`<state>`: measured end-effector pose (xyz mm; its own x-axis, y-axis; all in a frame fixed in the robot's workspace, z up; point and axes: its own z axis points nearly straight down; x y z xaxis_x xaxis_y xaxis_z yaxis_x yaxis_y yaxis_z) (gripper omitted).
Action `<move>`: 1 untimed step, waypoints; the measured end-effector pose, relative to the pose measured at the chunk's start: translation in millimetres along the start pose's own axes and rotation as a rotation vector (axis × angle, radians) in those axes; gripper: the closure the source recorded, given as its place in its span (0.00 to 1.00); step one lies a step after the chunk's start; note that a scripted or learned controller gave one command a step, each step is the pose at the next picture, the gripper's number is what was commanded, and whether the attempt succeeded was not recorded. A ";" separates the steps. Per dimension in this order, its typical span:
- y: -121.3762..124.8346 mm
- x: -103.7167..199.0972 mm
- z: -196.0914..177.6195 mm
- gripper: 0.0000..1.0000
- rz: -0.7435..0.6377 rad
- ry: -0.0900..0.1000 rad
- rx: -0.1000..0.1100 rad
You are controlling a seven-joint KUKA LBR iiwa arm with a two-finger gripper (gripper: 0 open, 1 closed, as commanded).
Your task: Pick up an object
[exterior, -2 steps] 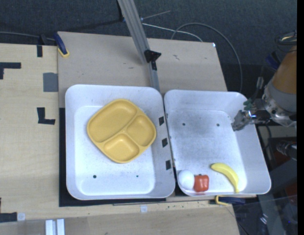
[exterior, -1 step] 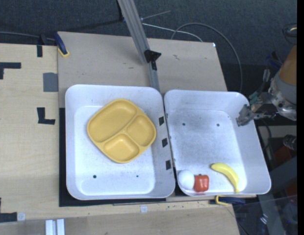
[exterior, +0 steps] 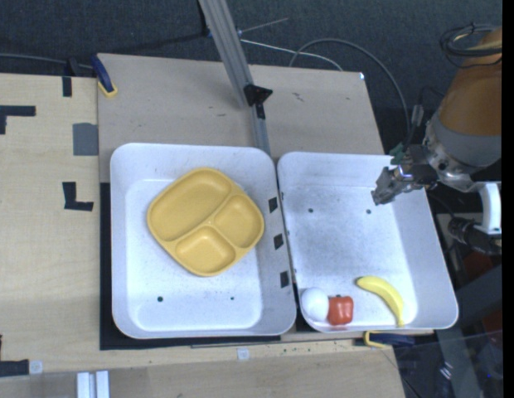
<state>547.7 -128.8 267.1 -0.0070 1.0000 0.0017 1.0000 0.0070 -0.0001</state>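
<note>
I look down at a slant on a bench with two shallow white bins side by side. The left bin [exterior: 128, 222] fills the middle left of the frame and holds a yellow divided plate [exterior: 205, 220], tilted on a diagonal, with three compartments. The right bin [exterior: 423, 247] sits in the middle right. Along its lower edge lie three things: a white ball [exterior: 314, 304] in the lower left corner, a red pepper [exterior: 341, 309] touching it on the right, and a yellow banana [exterior: 383, 295] just beside that. My gripper [exterior: 386, 186] hangs over the upper right part of the right bin, well apart from those three; I cannot tell whether it is released or clenched, and nothing shows in its hold.
</note>
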 end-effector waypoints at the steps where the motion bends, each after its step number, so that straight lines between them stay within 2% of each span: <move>1: 8.9 46.6 0.6 1.00 0.001 -0.001 0.000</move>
<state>556.2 -82.1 266.6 -0.0064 1.0000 0.0012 1.0000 0.0064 -0.0004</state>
